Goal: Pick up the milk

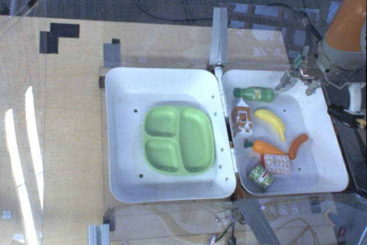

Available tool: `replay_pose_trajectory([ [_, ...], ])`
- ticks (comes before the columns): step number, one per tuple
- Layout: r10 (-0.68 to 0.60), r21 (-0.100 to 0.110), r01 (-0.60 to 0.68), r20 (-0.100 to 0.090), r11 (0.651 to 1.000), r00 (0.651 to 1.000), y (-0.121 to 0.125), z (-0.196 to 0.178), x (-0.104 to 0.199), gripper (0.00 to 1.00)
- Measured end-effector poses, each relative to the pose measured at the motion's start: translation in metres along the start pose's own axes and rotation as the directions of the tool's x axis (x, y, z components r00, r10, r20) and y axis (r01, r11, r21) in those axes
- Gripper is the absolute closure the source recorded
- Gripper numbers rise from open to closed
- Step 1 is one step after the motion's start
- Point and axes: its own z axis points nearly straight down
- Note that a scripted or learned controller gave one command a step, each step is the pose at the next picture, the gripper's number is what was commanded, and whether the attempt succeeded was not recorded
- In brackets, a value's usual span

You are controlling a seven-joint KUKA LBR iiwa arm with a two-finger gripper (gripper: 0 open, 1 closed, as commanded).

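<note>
Your hand (pixel 299 78) sits up at the far right corner of the right bin (pixel 338 172), hanging over the rim area, with the grey arm and its orange band (pixel 348 17) coming in from the right edge. Honestly you can't tell from this angle whether it's spread or pressed together, too small and cluttered up there, and nothing visible is pinched in it.

The milk (pixel 242 118) is the little brown and white carton lying against the left wall of that same right bin, right by the divider between the two bins. So it's well apart from your hand, down and to the left of it in the camera view. Between the two you've got the green bottle (pixel 255 93) lying on its side, just above the milk, its far end near the hand.

Other stuff in that bin: a banana (pixel 272 122) just right of the milk, a carrot (pixel 265 147) below it, a reddish sausage-looking thing (pixel 297 145) near the carrot, a red and white box (pixel 277 164), and a green wrapped item (pixel 260 177) near the front edge.

Left bin (pixel 123 129) holds a green divided tray (pixel 178 139). Both bins rest on the wooden table (pixel 57 123).
</note>
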Motion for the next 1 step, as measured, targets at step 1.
replay_pose_trajectory([
  [1, -0.029, -0.023, 0.029, 0.004, 0.999, 1.000, -0.0285, 0.0863, -0.0009, 0.00],
])
